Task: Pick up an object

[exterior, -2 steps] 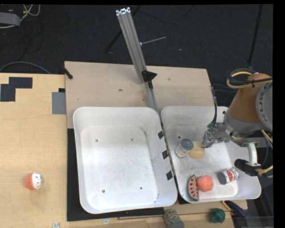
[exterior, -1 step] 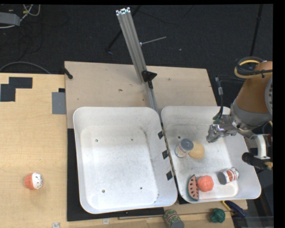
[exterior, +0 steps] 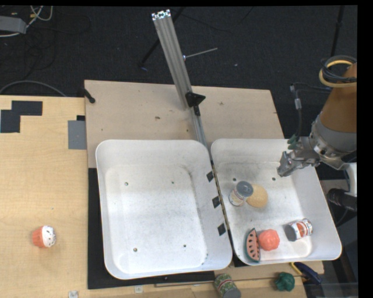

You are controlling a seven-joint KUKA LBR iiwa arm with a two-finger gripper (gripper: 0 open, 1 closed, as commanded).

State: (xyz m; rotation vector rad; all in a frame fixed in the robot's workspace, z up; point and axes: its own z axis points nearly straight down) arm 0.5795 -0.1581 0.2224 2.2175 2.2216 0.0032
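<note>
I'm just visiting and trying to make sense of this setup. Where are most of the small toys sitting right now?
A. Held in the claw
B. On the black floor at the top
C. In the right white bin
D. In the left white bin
C: the small jar, the tan lump, the watermelon slice, the red ball and the little can all lie inside the right white bin.

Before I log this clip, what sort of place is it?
Most likely a robotics lab grasping bench, not a home or factory. Two shallow white bins, the left bin and the right bin, sit on a plywood board; toy items like a watermelon slice lie inside; cables trail across dark floor.
</note>
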